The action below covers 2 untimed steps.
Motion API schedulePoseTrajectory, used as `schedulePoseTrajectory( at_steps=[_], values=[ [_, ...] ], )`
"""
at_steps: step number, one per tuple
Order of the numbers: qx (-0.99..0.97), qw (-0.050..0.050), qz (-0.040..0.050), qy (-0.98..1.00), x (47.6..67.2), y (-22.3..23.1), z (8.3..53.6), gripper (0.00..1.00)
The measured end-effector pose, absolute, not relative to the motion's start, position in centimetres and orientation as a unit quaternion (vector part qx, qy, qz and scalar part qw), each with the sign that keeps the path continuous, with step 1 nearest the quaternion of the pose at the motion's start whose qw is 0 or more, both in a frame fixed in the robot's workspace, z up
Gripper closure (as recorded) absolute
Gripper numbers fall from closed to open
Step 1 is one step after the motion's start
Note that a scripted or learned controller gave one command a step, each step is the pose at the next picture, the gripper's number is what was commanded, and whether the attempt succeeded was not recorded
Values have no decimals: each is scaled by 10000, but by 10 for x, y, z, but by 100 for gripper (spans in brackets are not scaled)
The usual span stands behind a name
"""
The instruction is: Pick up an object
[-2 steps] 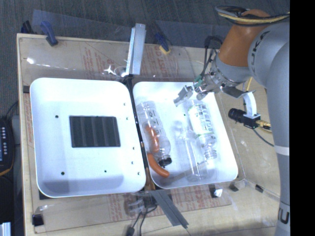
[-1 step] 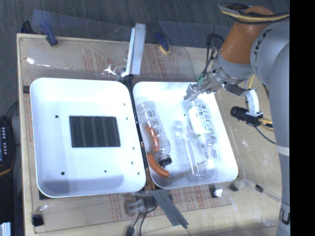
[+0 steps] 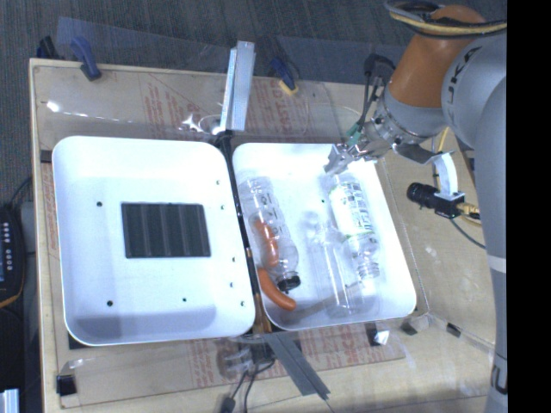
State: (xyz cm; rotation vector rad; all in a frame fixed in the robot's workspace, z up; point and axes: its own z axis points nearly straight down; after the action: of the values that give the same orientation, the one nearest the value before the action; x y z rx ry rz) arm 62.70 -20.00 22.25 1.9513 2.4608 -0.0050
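Observation:
My gripper [image 3: 342, 158] hangs over the far right part of the right bin [image 3: 293, 163], just above the top end of a clear plastic bottle with a white label [image 3: 353, 209]. Nothing shows between its fingers. A second clear bottle [image 3: 267, 218] with orange inside lies along the bin's left side, its dark cap near the front. An orange sausage-shaped thing [image 3: 275, 293] lies at the bin's front left corner. Another clear bottle [image 3: 349, 274] rests at the front right.
The left bin [image 3: 86, 170] holds a dark ribbed rectangular panel [image 3: 165, 230]. A metal bar [image 3: 238, 84] stands at the back between the bins. Blue clamps [image 3: 86, 58] hold the board at the back edge.

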Motion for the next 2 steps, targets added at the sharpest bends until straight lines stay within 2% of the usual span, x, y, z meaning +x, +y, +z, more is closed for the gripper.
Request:
schedulePoseTrajectory(
  at_steps=[1,2],
  values=[
    [6212,5,-16,7836,627,-200,222,0],
    [6205,-14,-12,7842,629,-208,165,0]
  ],
)
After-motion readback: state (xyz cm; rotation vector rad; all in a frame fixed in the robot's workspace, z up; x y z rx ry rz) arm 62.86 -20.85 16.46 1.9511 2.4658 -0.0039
